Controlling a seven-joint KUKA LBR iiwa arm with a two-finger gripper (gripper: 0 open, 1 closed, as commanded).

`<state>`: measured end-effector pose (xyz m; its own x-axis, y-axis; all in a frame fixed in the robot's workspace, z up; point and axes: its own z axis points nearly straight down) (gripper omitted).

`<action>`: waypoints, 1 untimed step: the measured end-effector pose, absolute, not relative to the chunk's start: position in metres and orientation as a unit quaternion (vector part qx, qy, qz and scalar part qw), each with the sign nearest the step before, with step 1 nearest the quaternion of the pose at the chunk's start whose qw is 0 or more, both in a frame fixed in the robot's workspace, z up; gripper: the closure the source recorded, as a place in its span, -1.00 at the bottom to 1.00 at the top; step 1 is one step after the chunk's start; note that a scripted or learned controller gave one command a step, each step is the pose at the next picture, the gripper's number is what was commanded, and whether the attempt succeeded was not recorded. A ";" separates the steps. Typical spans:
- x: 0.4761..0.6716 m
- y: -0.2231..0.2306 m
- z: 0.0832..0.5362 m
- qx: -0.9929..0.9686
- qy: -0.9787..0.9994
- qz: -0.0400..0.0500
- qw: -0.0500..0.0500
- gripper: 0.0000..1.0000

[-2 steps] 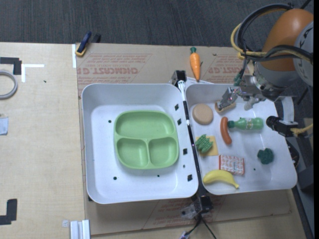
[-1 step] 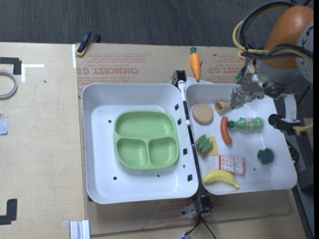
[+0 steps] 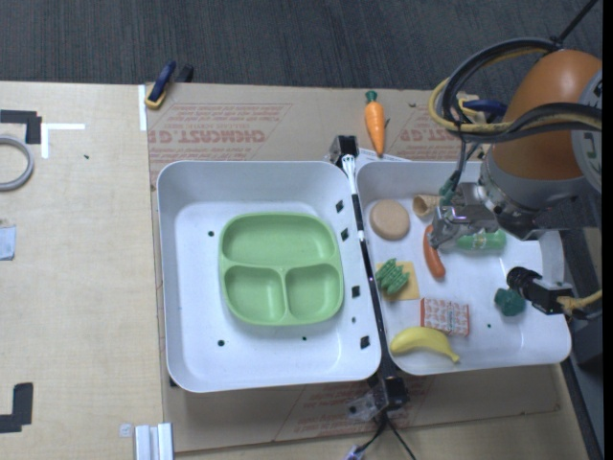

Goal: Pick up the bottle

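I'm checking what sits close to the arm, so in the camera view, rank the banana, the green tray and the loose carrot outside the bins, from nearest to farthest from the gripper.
1. Banana: in the right bin's front, below the gripper.
2. Carrot: on the cardboard behind the bins, only a little farther off.
3. Green tray: in the left bin, farthest.

Even, bright overhead light, no hard shadows. Soft shadow under the green divided plate [image 3: 283, 279] and along the inner walls of the left bin [image 3: 182, 286]. White bins run near clipping; mild glare on the right bin [image 3: 536, 338] floor at lower right. Orange arm band [image 3: 565, 113] at upper right shows a broad soft highlight. Dark carpet along the top is dim, low detail. Overall slightly soft and low-res; small items at right lack fine detail.
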<state>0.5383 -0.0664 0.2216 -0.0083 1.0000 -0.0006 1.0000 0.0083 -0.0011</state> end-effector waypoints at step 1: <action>0.491 -0.125 0.244 -0.666 -0.746 0.001 0.000 1.00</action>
